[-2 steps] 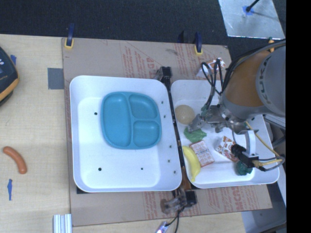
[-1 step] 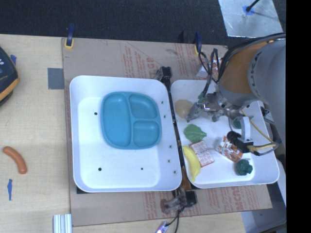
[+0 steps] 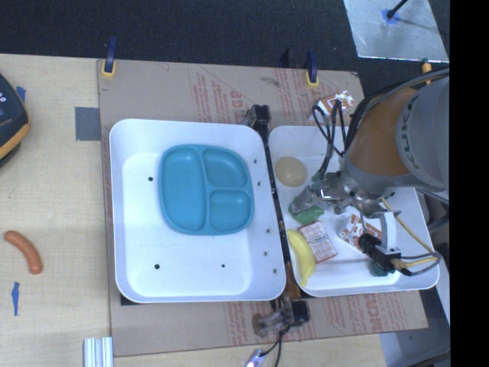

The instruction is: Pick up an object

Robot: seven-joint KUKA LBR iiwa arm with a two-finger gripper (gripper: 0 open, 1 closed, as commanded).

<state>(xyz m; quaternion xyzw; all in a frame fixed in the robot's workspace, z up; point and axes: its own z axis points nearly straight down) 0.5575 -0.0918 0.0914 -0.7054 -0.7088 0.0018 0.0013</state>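
Observation:
The right bin (image 3: 416, 281) holds several small items. A beige round piece (image 3: 290, 171) lies near its back left. A green item (image 3: 310, 215) sits just below my gripper (image 3: 312, 199), which hangs low over the bin's left half and seems to touch or nearly touch it. A red-and-white packet (image 3: 318, 244) lies in front of the green item, and a yellow banana (image 3: 301, 255) rests along the bin's left wall. A second small packet (image 3: 353, 228) lies under the wrist. The grey arm with its orange band (image 3: 382, 140) hides the bin's right side.
The left bin (image 3: 130, 274) holds a blue divided plate (image 3: 206, 188). A sausage (image 3: 24, 251) lies on the bench far left, with a yellow-black device (image 3: 9, 121) behind it. Black cables (image 3: 328, 125) and a black plug on a yellow cable (image 3: 382, 258) hang by the wrist.

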